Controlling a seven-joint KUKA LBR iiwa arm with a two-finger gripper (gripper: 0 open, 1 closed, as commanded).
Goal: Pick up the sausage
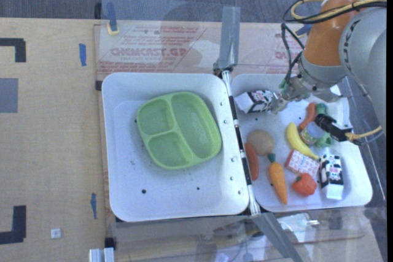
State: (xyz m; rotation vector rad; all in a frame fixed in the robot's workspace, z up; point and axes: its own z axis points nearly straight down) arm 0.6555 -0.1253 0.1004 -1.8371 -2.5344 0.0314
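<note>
Claw [284, 99] hangs low over the far part of the right bin [362, 193], at the end of the grey arm with its orange band; from this slant it cannot be told whether it is released or clenched, and nothing can be seen in it.

Nearest the camera in that bin lie a carrot [278, 181] and a small red fruit [304, 184], with a cow-patterned carton [331, 172] beside them. Just beyond the carrot is what I take to be the sausage [252, 160]: a reddish, elongated piece lying close along the bin's left wall, next to the divide between the two bins. Its long axis runs roughly near-to-far, almost parallel to that wall. A brown rounded thing [261, 141] sits at its far end, nearly touching it. Farther still, a second patterned carton [260, 100] lies just beside the claw, on its view-left side.

So the sausage lies toward the camera and to the view's left of the claw, with the brown thing between them. The move likely calls for travel along that diagonal and a grip taken across the short width; the wall alongside leaves little room on that side.

The green divided plate [179, 130] rests in the left bin [116, 132], well apart.
</note>
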